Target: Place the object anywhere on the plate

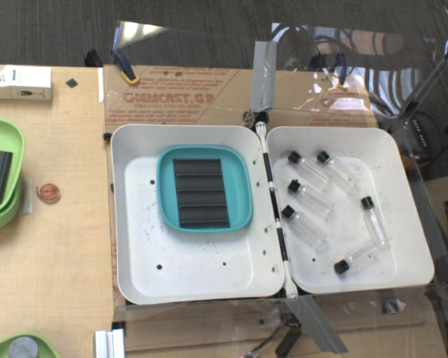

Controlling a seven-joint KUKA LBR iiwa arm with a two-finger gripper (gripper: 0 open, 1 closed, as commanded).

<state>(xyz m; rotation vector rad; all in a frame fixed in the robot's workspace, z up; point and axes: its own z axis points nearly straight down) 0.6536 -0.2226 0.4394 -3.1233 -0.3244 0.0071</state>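
Nothing is on the teal plate yet except its dark ribbed insert, so the whole pick and carry is left to do. Six clear tubes with black caps lie loose in the right bin, pointing different ways; the one nearest the plate runs diagonally, cap up-left

A single camera sits fixed above the desk, looking down at a slant from the near side. Both white bins lie mid-frame, the left bin and the right bin side by side, with dark floor along the top
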